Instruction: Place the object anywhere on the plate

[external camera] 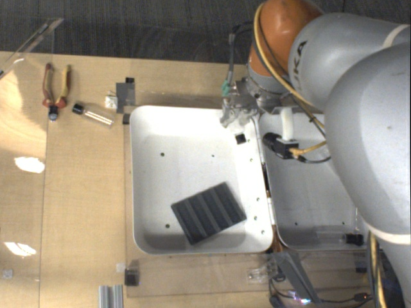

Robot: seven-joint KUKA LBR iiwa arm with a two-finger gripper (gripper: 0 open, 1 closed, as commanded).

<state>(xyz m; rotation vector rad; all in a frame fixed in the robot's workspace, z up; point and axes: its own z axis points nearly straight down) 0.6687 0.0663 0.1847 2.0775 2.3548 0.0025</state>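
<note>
A small dark object (241,138) sits in the left bin (148,172), far-right corner, just below the gripper (236,117); touching or apart can't be told. Gripper hangs over that corner at the bin's rim, open/closed state not readable. A dark ribbed plate (209,213) lies tilted nr the bin's front, well apart from the object. Right bin (308,197) is mostly under the arm (334,76). Pliers (55,88) rest on the bench (70,191), far left.
</note>
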